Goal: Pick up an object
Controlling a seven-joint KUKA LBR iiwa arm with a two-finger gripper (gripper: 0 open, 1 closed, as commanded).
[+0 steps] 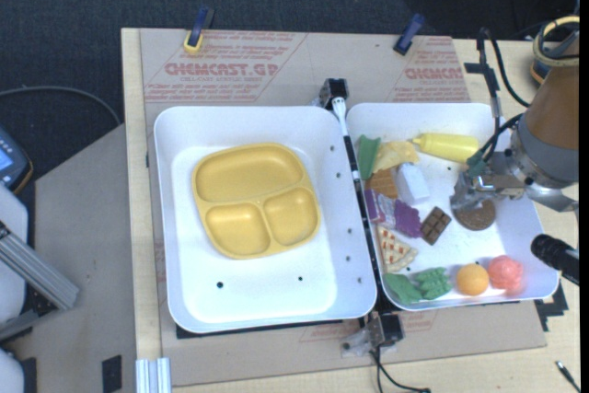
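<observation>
The right bin [515, 239] holds several toy foods. My gripper [472, 191] hangs low over the bin's right-middle part, directly above a brown round cookie [477, 219] that it partly covers. To the left lie a brown chocolate piece [434, 224], a purple piece [405, 216] and a white block [412, 183]. A yellow banana-like piece [448, 144] lies along the far wall. Near the front wall sit an orange ball [472, 279], a pink fruit [505, 271] and a green leafy piece [421, 283].
The left bin [184, 290] bears a yellow three-compartment plate [256, 198]. A waffle-like wedge [396, 249] and a green leaf [368, 150] lie by the right bin's left wall. Black cables [490, 87] run behind the arm. Clamps [194, 34] hold the cardboard base.
</observation>
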